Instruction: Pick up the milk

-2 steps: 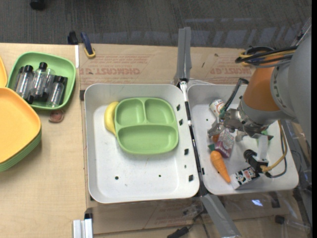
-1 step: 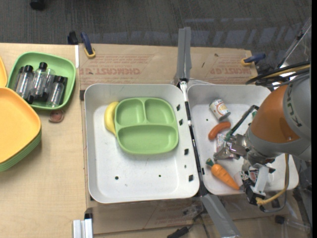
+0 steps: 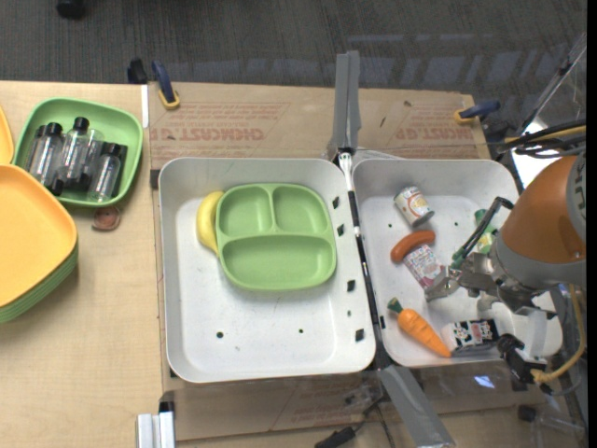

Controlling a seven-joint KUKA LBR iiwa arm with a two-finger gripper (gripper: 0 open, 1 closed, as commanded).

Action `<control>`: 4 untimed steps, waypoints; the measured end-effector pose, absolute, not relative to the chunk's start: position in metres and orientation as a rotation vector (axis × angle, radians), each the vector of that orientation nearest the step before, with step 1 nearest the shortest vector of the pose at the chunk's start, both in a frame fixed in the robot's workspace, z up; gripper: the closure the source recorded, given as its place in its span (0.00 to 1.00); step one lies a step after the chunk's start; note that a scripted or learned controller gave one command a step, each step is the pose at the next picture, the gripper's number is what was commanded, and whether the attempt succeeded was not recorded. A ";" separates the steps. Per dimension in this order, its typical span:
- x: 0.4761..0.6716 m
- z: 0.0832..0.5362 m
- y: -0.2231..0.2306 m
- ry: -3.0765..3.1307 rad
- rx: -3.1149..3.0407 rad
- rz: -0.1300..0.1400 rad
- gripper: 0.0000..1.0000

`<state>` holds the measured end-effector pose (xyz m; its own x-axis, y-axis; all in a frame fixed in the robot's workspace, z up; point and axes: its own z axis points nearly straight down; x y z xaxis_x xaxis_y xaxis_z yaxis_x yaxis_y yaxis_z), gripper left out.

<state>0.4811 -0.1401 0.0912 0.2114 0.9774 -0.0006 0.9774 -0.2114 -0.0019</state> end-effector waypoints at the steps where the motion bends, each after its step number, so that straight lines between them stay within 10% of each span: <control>1: 0.481 0.100 -0.141 -1.968 -2.446 0.005 1.00; 2: 0.540 0.189 -0.149 -2.218 -2.224 0.004 1.00; 3: 0.528 0.153 -0.188 -2.382 -2.045 0.004 1.00; 4: 0.558 0.126 -0.222 -2.523 -1.875 0.002 1.00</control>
